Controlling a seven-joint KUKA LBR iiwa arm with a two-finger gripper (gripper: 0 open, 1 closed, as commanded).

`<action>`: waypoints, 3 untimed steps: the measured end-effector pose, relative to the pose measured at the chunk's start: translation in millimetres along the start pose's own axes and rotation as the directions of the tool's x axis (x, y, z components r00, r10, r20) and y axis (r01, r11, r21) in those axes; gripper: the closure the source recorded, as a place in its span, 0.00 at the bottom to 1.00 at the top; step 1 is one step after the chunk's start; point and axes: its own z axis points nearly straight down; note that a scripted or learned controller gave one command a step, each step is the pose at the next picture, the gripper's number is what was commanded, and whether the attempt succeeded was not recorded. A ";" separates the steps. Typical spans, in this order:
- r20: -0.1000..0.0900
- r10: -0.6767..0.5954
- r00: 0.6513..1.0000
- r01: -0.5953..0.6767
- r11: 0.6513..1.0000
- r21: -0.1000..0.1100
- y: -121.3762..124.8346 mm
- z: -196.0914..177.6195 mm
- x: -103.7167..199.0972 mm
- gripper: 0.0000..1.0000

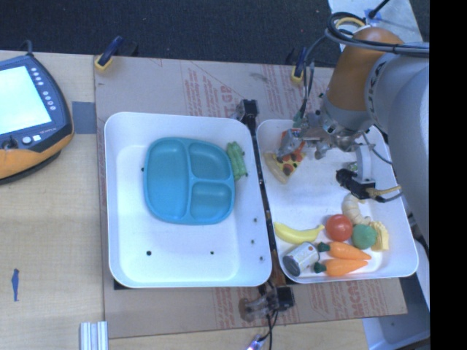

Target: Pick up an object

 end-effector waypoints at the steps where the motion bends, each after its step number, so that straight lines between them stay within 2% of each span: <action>1: 0.000 -0.002 1.000 0.002 1.000 0.001 0.2 -10.6 -0.6 1.00; 2: 0.001 -0.003 1.000 0.003 1.000 0.001 0.1 -10.4 -0.6 0.00; 3: 0.001 -0.005 1.000 0.005 1.000 0.000 0.4 -20.9 -1.3 1.00</action>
